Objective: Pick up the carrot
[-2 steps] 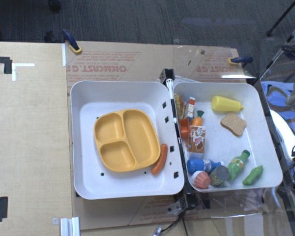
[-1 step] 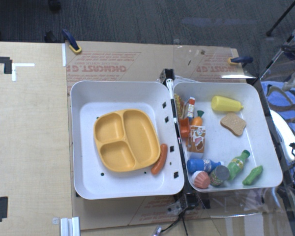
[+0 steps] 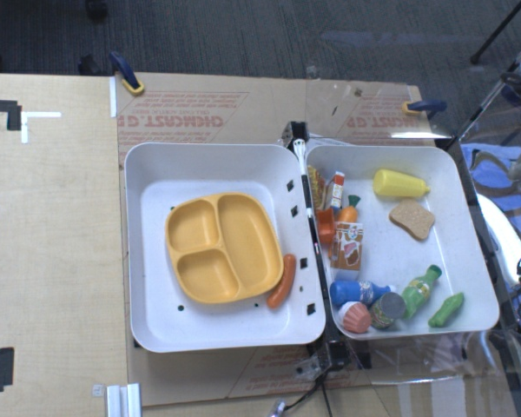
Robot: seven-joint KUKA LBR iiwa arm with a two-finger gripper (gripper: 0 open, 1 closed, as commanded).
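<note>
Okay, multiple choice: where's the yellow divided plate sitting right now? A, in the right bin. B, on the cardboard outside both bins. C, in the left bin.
C: the yellow divided plate lies inside the left bin, with a sausage beside its right edge.

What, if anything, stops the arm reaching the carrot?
Probably yes, from above: nothing covers the carrot, but it sits crowded between a carton and a printed packet in the right-hand bin, so finger room looks tight.

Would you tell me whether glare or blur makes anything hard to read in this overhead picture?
In the camera view, light is even and shadows soft; the white bins are bright but not blown out; the carrot among packed items looks small and soft-edged.
</note>
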